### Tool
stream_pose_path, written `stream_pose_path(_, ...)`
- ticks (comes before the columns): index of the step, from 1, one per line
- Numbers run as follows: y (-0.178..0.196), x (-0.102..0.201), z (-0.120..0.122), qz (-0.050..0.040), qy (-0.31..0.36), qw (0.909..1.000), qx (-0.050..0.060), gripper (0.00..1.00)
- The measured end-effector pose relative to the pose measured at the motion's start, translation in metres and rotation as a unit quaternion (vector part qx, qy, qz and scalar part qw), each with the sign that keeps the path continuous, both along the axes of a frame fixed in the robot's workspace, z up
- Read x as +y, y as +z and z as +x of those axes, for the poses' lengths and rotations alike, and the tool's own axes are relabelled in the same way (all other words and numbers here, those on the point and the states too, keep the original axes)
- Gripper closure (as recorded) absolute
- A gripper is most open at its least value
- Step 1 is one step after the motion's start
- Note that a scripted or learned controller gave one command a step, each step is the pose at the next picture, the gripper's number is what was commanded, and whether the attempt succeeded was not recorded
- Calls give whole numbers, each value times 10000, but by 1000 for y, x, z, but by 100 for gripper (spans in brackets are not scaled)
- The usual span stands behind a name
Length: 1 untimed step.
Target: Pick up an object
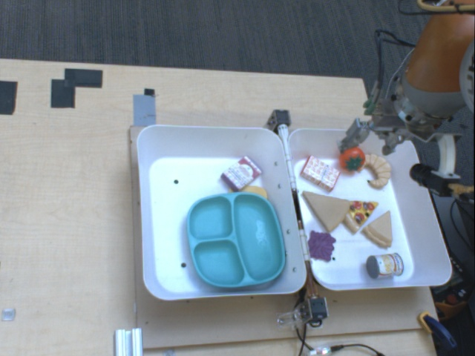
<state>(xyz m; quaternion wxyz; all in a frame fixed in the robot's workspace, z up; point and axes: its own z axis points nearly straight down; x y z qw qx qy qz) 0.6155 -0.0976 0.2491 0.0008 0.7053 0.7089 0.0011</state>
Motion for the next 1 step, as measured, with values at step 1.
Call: stream_pose_path(1,-101,-12,-35,0,-13,10000,13,0)
